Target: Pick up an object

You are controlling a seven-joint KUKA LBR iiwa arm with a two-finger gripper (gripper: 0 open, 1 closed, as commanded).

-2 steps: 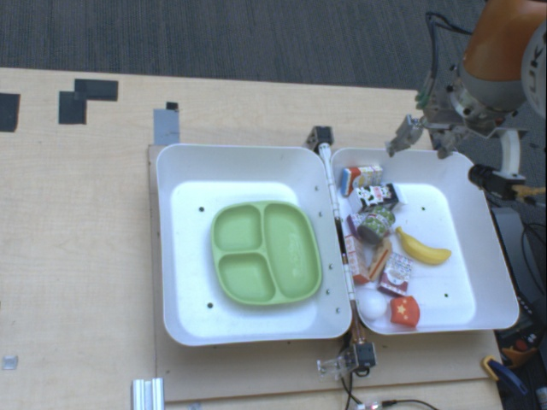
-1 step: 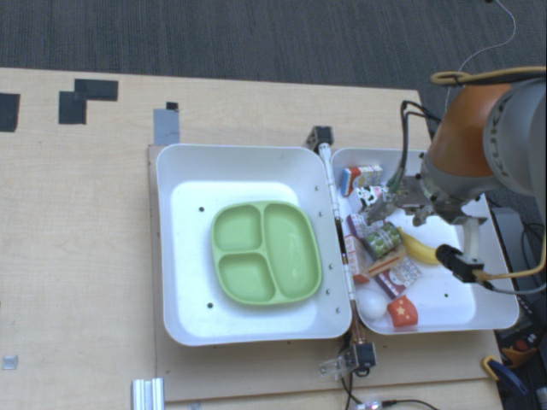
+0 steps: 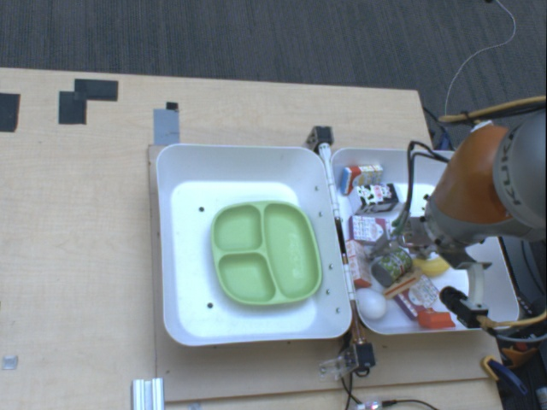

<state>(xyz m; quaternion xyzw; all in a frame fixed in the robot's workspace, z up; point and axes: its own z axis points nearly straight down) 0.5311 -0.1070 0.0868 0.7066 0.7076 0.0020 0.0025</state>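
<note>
Two white bins side by side, left bin (image 3: 171, 254) holding a green divided plate (image 3: 266, 253), right bin (image 3: 511, 307) crowded with small packets (image 3: 369, 196), a white egg (image 3: 371, 304), a yellow piece (image 3: 433, 266), grey arm (image 3: 496, 186) low over them, claw's grip impossible to tell

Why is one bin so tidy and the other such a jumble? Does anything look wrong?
Nothing looks spilled or broken. The left bin holds a green divided plate, lying flat but turned slightly askew to the walls. The right bin is a heap of small items, such as a white egg and little cartons, lying at all angles under the arm.
</note>
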